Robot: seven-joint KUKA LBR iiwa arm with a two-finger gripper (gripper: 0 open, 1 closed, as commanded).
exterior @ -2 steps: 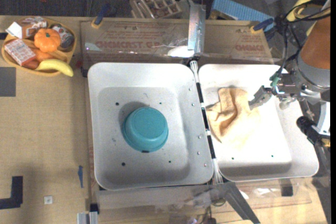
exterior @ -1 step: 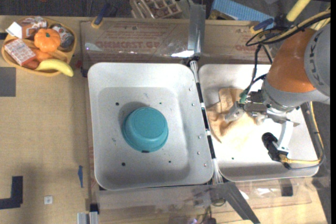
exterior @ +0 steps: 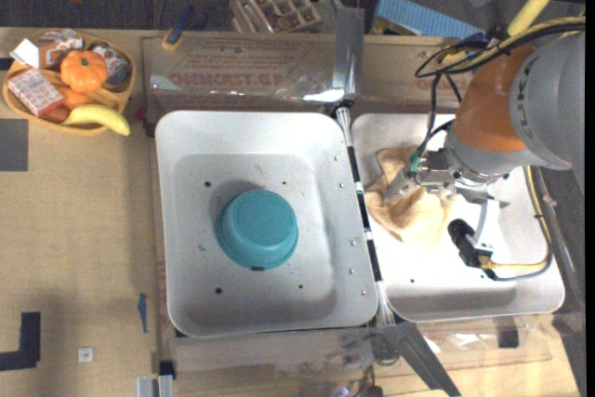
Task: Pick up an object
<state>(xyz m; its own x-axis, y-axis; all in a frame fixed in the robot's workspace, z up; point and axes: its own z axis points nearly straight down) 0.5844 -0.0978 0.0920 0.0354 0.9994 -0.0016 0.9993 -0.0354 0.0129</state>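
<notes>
Look in the right white bin (exterior: 521, 297): a crumpled tan cloth (exterior: 402, 200), creased and soft, lies against its left wall. Your two-finger gripper (exterior: 406, 188) sits on the cloth's upper part; you cannot tell how far its jaws stand apart.

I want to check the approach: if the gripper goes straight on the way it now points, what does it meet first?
Most likely the tan cloth in the right bin: the gripper points left and down at it. The height between them is unclear.
</notes>
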